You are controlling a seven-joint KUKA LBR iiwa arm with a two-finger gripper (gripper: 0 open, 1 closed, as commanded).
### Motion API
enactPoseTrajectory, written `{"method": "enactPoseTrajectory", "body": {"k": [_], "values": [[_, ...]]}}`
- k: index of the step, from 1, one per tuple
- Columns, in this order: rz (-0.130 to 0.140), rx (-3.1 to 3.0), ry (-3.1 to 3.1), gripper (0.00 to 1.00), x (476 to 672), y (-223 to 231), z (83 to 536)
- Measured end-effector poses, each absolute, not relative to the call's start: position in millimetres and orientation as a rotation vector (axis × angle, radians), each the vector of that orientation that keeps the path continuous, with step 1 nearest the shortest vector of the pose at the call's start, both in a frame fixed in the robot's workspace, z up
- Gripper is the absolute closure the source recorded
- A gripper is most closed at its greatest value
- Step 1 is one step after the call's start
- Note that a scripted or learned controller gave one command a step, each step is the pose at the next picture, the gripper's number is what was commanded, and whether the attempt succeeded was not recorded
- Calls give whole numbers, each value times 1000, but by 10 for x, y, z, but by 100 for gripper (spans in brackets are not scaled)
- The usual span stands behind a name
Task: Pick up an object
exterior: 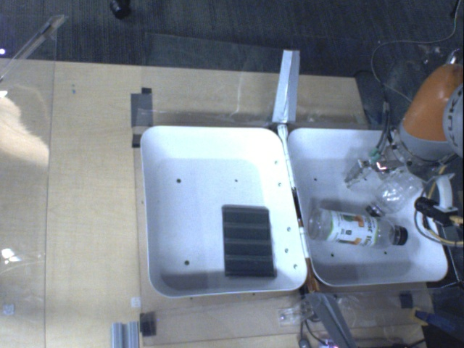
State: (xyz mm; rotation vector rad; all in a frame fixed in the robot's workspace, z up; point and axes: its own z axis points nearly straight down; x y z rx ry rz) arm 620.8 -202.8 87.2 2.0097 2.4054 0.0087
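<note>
The clear plastic bottle with a white label [357, 228] lies on its side in the right white bin [319, 267]. Light, smooth, prone to rolling: grasp across the labelled midsection. Beyond it, the gripper [373, 167] state: cannot tell.

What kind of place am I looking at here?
Likely a robotics lab's picking cell: two white bins on a wooden bench, a bottle and black block as test objects, loose cables.
</note>
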Motion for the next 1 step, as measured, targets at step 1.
{"method": "enactPoseTrajectory", "body": {"k": [1], "values": [[12, 2012, 2400, 0, 5298, -2038, 896]]}}
